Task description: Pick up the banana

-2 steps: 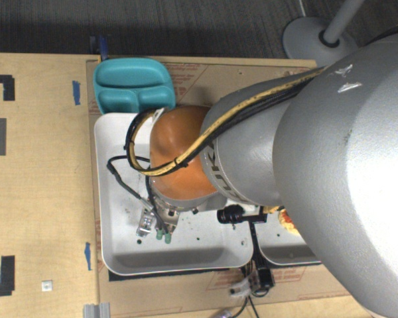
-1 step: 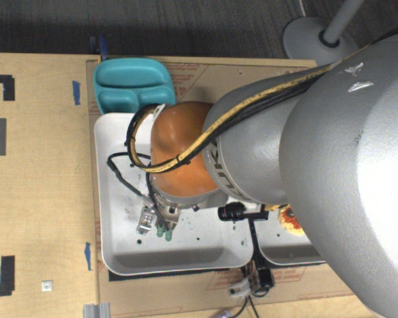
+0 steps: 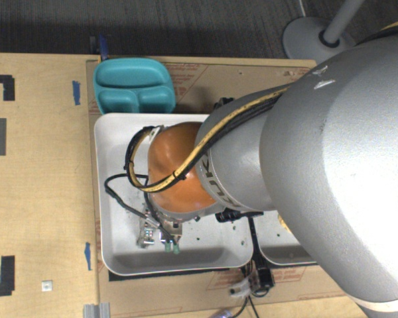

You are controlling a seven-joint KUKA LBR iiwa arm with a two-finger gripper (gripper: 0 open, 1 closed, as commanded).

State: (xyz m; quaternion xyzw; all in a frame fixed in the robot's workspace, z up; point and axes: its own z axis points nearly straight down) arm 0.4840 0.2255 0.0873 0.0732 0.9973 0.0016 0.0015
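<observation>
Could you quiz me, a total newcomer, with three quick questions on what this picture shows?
1. True or false: the arm reaches in over the left bin.
2. What colour is the band above the wrist?
A. blue
B. orange
C. green
3. Fill in: the teal tray sits just beyond the left bin's ____ edge.

Key:
1. True. The hand is low over the bin floor, near its front wall.
2. B.
3. Far. It rests on the bench, outside the bin.
</observation>
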